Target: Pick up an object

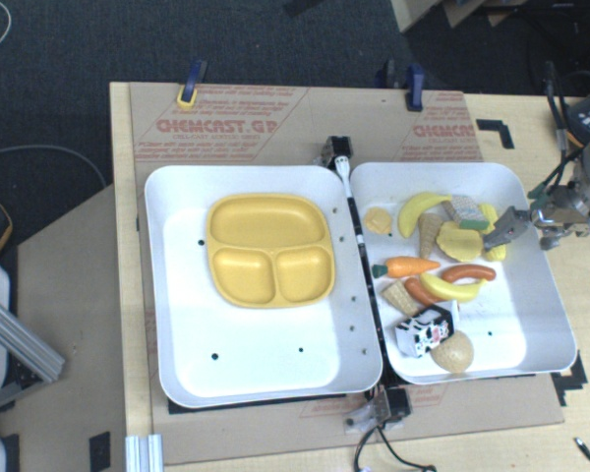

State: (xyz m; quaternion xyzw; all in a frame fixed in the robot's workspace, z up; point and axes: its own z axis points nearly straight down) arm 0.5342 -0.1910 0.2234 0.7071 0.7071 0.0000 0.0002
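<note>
Objects for pickup lie clustered in the right bin [546,308]: a banana [420,209], a carrot [410,266], a red sausage [469,274], a second banana [449,288], a black-and-white toy cow [424,333], a tan potato-like ball [452,353] and a small yellow round piece [378,221]. The items touch or overlap one another near the bin's centre. The left bin [177,362] contains 1 yellow divided plate [270,247] with 3 compartments. The gripper [506,227] sits at the right bin's upper right area, just beside a yellow block [459,242]. Finger opening cannot be determined at this resolution. No object is visible between the fingers.
</note>
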